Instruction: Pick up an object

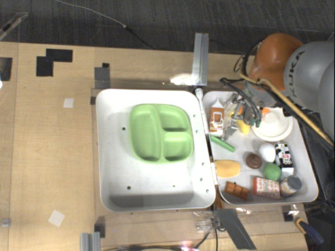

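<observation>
Seemingly no object has been lifted yet. A small yellow object [244,125] is seen near the back-left corner of the right bin [309,192], and it is judged the likeliest target because the gripper [238,116] is lowered right over it. The object is bright and compact, and it is partly masked by the tool, so its shape cannot be made out. Whether the gripper is released or clenched cannot be told, and nothing can be said to be grasped. The approach looks made; a confirmed grasp and the lift are left to be done.

Just beside the target, toward the bin's left edge, an orange-and-white carton [217,120] is stood, with a green stick [224,144] laid below it. A white bowl [272,125] is set on the other side, toward the right edge. Nearer the front edge a yellow oval piece [227,168], a brown round piece [254,161], a green ball [272,171] and a red can [267,187] are scattered — all apart from the tool. In the left bin [110,192] a green divided plate [159,132] is laid.
</observation>
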